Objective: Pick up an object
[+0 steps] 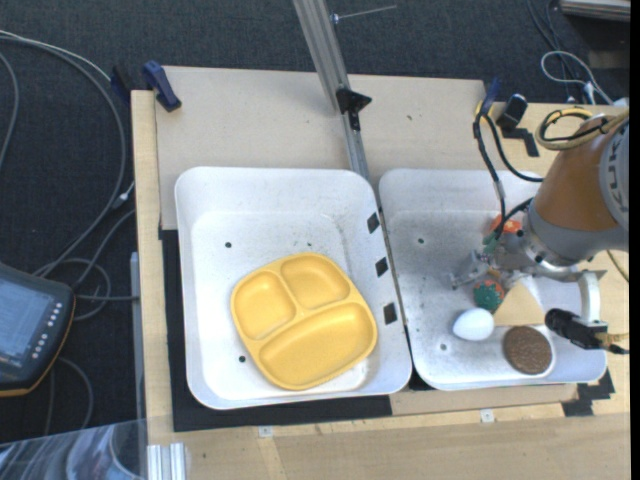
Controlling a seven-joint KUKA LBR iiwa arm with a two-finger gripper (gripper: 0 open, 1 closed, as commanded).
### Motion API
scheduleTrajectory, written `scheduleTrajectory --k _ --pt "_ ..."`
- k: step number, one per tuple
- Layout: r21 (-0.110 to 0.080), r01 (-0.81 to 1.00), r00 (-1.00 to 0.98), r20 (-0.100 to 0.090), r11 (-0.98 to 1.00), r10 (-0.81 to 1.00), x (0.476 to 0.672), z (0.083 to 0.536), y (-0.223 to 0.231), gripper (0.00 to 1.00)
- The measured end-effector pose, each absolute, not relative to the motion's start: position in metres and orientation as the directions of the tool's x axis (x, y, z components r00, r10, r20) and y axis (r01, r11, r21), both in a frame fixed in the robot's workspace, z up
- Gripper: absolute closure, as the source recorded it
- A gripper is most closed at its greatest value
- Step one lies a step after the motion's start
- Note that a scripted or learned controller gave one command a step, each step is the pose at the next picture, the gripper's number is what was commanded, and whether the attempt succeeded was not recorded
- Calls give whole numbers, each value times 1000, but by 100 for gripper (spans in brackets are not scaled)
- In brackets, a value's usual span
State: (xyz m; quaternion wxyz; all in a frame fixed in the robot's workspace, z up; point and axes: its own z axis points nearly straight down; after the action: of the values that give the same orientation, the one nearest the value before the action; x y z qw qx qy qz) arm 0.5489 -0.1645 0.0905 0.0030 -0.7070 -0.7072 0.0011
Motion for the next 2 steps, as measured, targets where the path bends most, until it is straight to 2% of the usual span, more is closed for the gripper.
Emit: scheduleTrajectory --k 1,2 --pt "1 1000 -1 2 1 1000 550 104 -164 100" --pt "7 1000 -2 -2 2 1000 547 165 -160 100"
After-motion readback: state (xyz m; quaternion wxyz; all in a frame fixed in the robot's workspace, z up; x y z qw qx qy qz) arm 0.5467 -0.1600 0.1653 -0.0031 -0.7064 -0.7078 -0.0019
